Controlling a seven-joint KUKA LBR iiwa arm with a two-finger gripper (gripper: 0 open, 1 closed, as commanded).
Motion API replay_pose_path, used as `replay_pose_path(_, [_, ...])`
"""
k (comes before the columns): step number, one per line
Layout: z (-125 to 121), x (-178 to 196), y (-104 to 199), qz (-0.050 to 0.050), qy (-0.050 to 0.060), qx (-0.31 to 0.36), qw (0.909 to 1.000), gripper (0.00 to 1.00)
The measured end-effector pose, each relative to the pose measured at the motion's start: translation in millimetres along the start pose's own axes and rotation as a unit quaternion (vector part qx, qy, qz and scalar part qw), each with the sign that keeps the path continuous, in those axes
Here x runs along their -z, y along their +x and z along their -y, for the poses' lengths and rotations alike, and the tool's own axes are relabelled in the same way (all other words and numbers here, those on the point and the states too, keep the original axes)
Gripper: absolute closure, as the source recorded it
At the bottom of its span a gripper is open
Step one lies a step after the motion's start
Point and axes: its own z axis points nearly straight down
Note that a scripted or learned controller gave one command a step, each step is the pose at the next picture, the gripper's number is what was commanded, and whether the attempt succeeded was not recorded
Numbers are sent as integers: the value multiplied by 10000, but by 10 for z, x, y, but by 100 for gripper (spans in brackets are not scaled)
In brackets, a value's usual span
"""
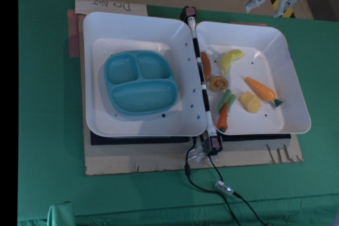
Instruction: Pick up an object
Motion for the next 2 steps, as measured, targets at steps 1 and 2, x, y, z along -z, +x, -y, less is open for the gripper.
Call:
replay_pose_path(1, [-39, -848, 467, 0, -4, 6, 10000, 0])
replay_pose_path(2, [5, -1804, 293, 6, -5, -2, 10000, 0])
